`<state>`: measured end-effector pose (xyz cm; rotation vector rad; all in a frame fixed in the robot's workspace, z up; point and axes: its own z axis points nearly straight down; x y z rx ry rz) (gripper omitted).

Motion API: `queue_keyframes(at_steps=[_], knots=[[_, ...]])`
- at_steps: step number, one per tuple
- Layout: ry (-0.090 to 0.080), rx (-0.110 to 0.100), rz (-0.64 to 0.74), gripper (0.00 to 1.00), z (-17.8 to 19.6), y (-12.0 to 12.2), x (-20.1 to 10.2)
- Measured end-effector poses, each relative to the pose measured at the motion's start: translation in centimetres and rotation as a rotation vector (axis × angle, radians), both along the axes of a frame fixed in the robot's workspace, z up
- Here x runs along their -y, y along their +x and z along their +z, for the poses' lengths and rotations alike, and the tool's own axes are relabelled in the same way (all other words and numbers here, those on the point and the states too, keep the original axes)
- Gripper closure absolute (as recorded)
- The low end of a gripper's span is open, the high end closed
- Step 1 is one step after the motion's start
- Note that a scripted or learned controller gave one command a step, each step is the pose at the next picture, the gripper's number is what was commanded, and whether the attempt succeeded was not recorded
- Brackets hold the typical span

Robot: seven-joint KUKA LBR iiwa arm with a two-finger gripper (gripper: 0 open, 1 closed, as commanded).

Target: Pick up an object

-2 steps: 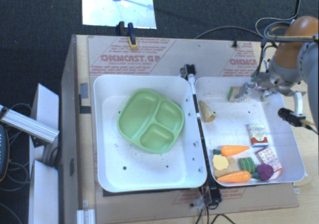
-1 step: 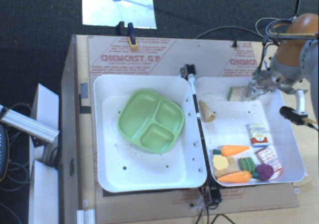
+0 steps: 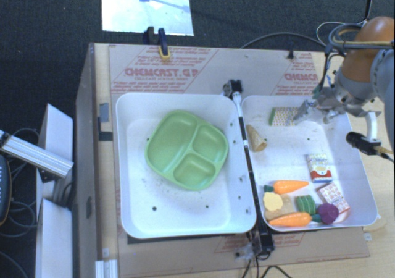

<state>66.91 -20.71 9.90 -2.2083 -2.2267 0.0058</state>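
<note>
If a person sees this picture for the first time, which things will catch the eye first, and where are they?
The light green divided plate draws the eye first, lying alone in the left bin. Next comes the bright cluster of toy food in the right bin's near corner, with two carrots and a purple piece. The grey arm with its orange band hangs over that bin's far right corner.

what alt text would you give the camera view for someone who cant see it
A grey robot arm with an orange band reaches in from the right, its gripper over the far end of the right bin, near a small speckled packet. That bin also holds toy carrots and small boxes; the left bin holds a green divided plate.
</note>
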Motion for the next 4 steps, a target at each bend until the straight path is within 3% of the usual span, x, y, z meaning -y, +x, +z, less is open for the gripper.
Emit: queue_keyframes(at_steps=[1, 2, 3, 4], knots=[[-0.001, 0.004, 0.002, 1.00, 1.2, 0.1, 0.0], [-0.001, 0.004, 0.002, 0.00, 1.2, 0.1, 0.0], [-0.002, 0.000, -0.002, 0.00, -1.1, -0.1, 0.1], [0.001, -0.001, -0.001, 1.00, 0.0, 0.0, 0.0]])
